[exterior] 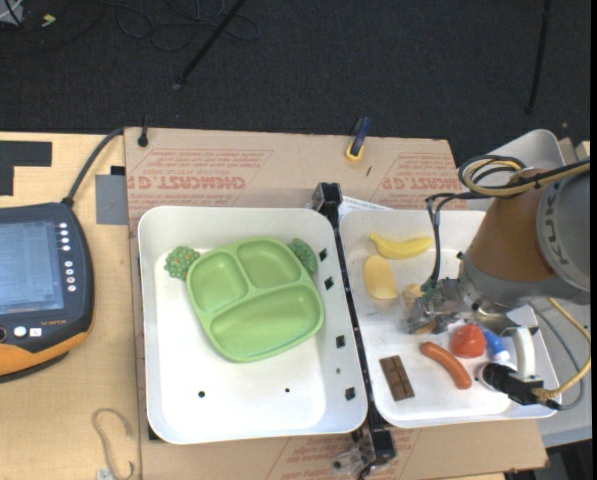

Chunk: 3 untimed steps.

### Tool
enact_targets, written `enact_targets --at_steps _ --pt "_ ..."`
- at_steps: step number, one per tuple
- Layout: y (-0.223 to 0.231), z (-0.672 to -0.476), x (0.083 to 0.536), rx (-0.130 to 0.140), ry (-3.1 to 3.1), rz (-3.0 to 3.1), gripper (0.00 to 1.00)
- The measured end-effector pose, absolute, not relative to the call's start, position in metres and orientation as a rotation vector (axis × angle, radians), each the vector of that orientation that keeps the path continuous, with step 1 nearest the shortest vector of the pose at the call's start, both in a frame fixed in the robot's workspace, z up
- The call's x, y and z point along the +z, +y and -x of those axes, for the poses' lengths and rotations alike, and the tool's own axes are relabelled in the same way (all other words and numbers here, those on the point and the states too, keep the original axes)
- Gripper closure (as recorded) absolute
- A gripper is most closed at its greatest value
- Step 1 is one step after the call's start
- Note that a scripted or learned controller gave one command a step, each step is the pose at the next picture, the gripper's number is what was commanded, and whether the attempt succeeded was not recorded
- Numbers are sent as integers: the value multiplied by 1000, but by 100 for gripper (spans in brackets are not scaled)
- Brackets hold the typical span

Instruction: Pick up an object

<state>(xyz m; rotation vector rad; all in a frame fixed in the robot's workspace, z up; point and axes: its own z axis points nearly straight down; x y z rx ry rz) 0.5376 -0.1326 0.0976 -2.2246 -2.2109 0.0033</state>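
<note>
Over the right bin (433, 393), arm (513, 243) reaches in from the right, tool (430, 313) sits low near the bin's middle. Tool's opening can't be read from this angle, can't tell if it has hold of anything.

Candidate objects, all in the right bin:
- toy banana (402, 246) at the far side, lying flat
- pale yellow toy fruit (380, 278) just below the banana, just left of the tool, contact unclear
- orange-red toy sausage (447, 364) on the near side of the tool, lying at a slant
- red round toy (468, 341) just right of the sausage's upper end, partly under the wrist
- small blue piece (495, 346) beside the red one, too hidden to name
- brown chocolate-bar block (397, 377) near the front left, apart from the rest

Left bin (238, 398) holds a green divided plate (256, 298) with three compartments and ear-like tabs, tilted a bit in plan. Both bins sit on a cardboard sheet (238, 173) on the surface (38, 418). Teach pendant (23, 283) lies at the left edge, screen lit. Blue and yellow clamp (358, 140) sits on the cardboard's far edge.
</note>
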Motion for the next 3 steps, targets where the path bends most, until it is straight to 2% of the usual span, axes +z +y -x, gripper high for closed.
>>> enact_targets --at_steps 2,3 --pt "-141 -555 206 -1 -2222 2223 100" --pt "-143 -554 228 1 -2220 2220 100"
